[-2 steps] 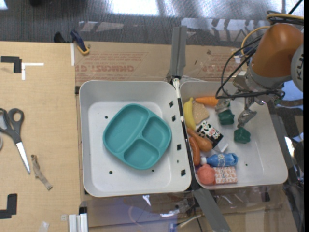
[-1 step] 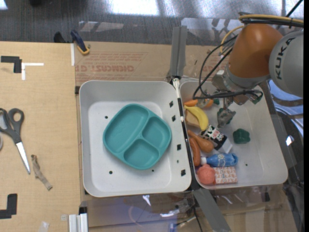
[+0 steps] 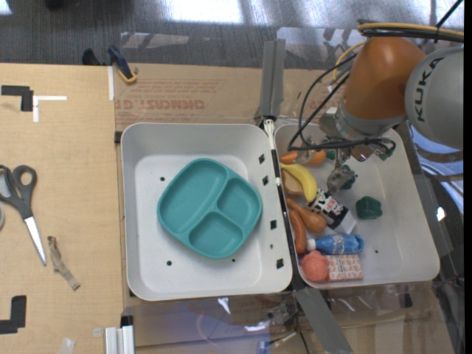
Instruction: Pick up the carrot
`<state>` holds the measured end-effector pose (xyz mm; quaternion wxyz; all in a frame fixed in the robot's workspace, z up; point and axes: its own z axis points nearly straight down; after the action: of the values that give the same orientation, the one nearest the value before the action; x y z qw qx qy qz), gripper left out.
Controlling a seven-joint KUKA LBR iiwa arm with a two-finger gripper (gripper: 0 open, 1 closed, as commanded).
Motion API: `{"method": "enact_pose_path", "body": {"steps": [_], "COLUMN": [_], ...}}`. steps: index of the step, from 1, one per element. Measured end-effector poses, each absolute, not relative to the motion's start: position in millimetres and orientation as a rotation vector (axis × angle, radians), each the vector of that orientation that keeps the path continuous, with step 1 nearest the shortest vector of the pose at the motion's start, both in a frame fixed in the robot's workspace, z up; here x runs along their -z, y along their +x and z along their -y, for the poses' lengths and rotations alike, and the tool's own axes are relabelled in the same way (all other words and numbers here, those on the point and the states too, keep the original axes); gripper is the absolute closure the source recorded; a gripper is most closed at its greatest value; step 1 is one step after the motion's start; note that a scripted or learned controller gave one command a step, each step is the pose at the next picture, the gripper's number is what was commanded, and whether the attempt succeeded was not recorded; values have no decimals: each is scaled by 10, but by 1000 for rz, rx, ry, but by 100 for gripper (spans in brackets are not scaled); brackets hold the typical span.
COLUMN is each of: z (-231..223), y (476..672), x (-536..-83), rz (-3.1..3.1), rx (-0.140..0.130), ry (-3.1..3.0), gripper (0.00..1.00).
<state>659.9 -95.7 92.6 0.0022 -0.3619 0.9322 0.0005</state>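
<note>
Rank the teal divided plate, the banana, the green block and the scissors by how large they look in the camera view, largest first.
1. Teal divided plate, clearly the largest.
2. Scissors on the bench at left.
3. Banana in the right bin, partly covered by neighbouring items, so its full length is unsure; it may rival the scissors.
4. Green block, smallest.

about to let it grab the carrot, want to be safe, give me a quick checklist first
1. Carrot located: ok, at the far left of the right bin, partly under the arm.
2. Gripper over the carrot: not ok, it sits right of it, nearer the green toy.
3. Carrot between the fingers: not ok.
4. Finger opening: cannot tell.
5. Room around the carrot: not ok, the banana lies close beside it.
6. Left bin: ok, holds the teal plate, away from the arm.
</note>
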Motion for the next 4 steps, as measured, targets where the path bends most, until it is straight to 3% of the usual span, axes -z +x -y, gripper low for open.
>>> {"method": "enact_pose_path", "body": {"steps": [1, 2, 3, 4], "z": [951, 998, 937, 1172], "y": [6400, 6067, 6512, 6553], "x": [-936, -950, -922, -895], "rz": [-2944, -3065, -3125, -3136], "rx": [1, 6, -2, -13], "ry": [-1077, -646, -417, -383], "gripper": [0, 0, 0, 0]}}
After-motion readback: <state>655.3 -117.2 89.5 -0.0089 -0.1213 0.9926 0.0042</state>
